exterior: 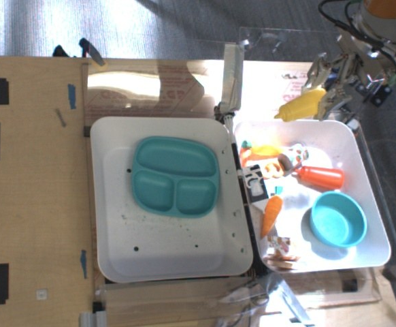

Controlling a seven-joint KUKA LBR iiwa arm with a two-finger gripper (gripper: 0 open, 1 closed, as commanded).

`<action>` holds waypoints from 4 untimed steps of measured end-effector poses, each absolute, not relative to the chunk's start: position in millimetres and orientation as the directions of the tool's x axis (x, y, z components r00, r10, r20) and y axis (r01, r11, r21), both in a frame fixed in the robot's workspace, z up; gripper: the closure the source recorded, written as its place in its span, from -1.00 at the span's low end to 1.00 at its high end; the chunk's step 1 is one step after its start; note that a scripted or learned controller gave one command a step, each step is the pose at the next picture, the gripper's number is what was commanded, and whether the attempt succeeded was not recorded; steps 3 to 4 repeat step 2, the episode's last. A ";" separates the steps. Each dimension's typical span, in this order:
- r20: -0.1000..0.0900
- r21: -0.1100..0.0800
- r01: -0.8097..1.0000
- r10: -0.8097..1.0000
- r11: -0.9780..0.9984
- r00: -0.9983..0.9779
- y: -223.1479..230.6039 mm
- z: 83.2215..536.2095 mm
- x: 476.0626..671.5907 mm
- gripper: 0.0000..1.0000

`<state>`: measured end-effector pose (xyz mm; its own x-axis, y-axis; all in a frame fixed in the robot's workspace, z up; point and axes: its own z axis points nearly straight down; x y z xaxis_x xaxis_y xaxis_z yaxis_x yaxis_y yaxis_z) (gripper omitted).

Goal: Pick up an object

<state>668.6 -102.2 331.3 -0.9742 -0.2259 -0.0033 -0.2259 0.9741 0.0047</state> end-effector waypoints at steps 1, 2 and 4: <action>-0.002 0.001 -0.141 -0.141 0.990 -0.990 -92.1 272.6 584.4 1.00; -0.001 0.001 -0.137 -0.137 0.991 -0.991 -90.0 227.7 539.9 1.00; -0.001 0.001 -0.137 -0.137 0.991 -0.991 -90.0 227.7 539.9 1.00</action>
